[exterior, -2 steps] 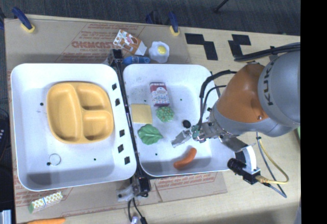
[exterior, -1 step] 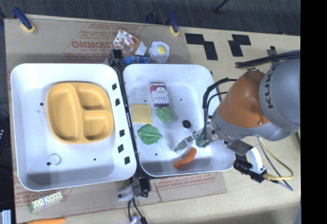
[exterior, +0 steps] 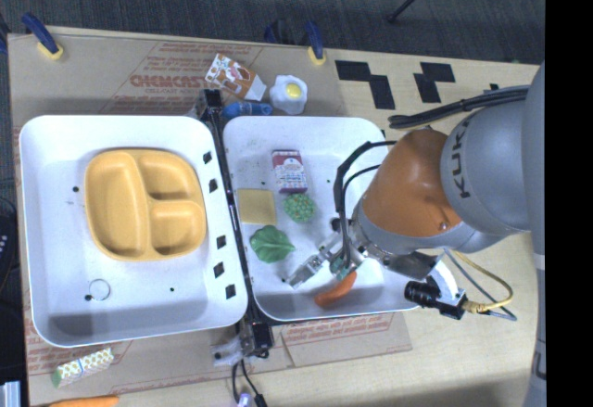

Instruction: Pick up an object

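The grey arm (exterior: 482, 173) with its orange band comes in from the right and covers the right side of the right bin (exterior: 243, 141). The left bin (exterior: 42, 210) holds a yellow tray (exterior: 144, 201) with several compartments. In the right bin there is a red packet (exterior: 288, 170) near the top, a pale yellow square (exterior: 257, 206) below it to the left, a small green bumpy piece (exterior: 298, 207) beside the square, and a green leaf (exterior: 271, 243) lower down. An orange carrot (exterior: 336, 288) lies at the bottom wall of this bin. The gripper (exterior: 320, 268) is low over the bin floor, just above the carrot and right of the leaf. I cannot tell if it is wide or narrow, and I see no object in it.
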`<action>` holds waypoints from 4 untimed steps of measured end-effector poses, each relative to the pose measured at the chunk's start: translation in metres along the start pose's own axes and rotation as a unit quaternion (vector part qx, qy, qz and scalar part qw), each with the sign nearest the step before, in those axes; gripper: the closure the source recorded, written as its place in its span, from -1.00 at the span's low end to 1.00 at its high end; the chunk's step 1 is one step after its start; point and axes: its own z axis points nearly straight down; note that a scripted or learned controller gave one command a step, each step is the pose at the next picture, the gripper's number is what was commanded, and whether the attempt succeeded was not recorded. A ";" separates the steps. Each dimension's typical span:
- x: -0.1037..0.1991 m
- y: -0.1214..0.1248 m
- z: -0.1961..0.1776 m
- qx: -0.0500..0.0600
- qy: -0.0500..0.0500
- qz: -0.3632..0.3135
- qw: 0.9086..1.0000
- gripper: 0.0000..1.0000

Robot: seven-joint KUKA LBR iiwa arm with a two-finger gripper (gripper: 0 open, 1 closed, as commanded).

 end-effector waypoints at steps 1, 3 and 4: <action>-0.006 0.063 -0.001 -0.001 -0.002 -0.048 0.999 -1.00; 0.040 0.035 0.000 0.000 -0.001 -0.230 0.973 -1.00; 0.020 0.055 0.000 -0.001 -0.002 -0.043 0.999 -1.00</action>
